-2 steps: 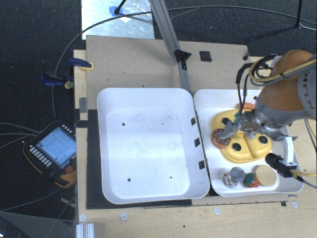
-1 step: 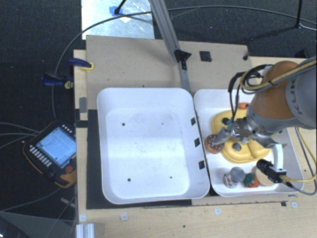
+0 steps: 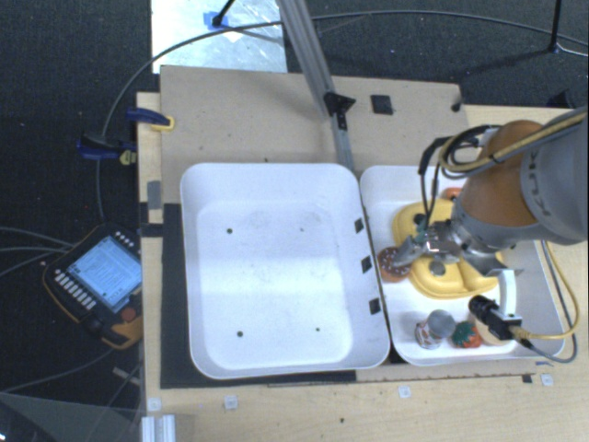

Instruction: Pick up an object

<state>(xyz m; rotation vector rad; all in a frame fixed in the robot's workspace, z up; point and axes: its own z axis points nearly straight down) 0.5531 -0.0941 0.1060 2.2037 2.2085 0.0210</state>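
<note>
My gripper [image 3: 416, 247] hangs low over the left part of the right bin [image 3: 379, 184], at the end of the grey arm with its orange band [image 3: 502, 187]. Right under and beside it lies a yellow object [image 3: 440, 279], partly hidden by the wrist. A brown round piece with light dots [image 3: 396, 262] lies just left of the gripper tip. Near the bin's front edge sit a small grey and silver object [image 3: 433, 326] and a red and green one [image 3: 467, 336]. A bit of orange [image 3: 452, 193] peeks out behind the arm.
The left bin [image 3: 276, 169] stands beside the right one, with black clips [image 3: 366, 263] along their shared wall. A slanted metal pole [image 3: 308, 49] crosses the back of the bench. A teach pendant [image 3: 97, 279] and cables lie on the floor to the left.
</note>
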